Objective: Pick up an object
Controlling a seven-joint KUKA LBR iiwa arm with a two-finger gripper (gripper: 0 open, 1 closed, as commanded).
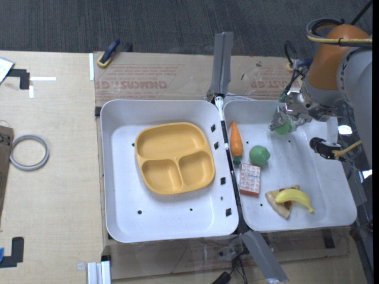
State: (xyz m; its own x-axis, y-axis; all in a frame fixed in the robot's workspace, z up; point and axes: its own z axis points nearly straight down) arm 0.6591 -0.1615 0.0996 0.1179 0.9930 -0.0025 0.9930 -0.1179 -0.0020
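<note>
The gripper hangs over the far part of the right bin, near the far wall, with the arm reaching in from the right side of the view. A small green object shows at the fingertips, apparently clamped between them; its exact identity is too small to tell, and whether it is lifted clear of the bin floor cannot be confirmed. All positions below are referenced to the green ball, which lies on the floor of the right bin. The gripper stands beyond the ball and toward the arm side, near but apart from it. The carrot lies just beside the ball on the side toward the divider between the bins, its long axis running from the far wall toward the near wall. The small box lies nearer the camera than the ball, close to the divider. The banana lies nearer the camera and toward the arm side of the ball, its long axis running roughly across the bin, resting on a tan slice. The yellow divided plate sits in the left bin, well apart from the ball. Judgement: if the hold on the green object is secure, the next move is a straight lift; if not, the ball is the nearest alternative.
</note>
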